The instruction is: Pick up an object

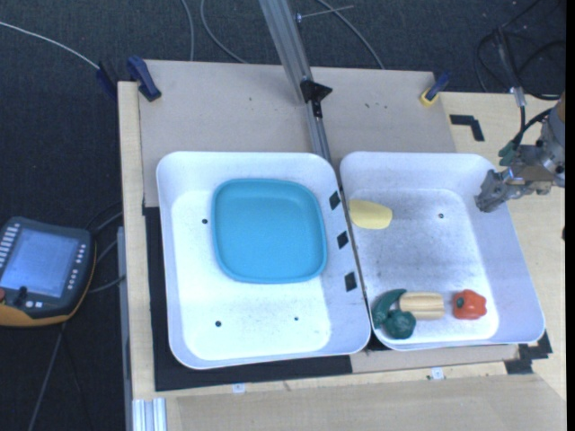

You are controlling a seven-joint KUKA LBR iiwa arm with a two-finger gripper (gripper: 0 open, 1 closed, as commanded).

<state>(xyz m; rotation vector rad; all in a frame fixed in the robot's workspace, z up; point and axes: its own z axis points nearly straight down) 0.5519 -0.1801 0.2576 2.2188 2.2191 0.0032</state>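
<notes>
Left bin (180, 268): blue plate (269, 230). Right bin (517, 268): lemon (370, 215) at left wall; green pepper (393, 313), corn (422, 305), tomato (468, 304) in a row along near edge, corn lying left-right. Gripper (492, 196) over right rim, holds nothing; finger spread: cannot tell. Tomato lies nearest, below it.

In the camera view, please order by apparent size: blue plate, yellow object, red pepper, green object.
1. blue plate
2. yellow object and green object: look alike, not ranked
3. red pepper, slightly smaller
</notes>
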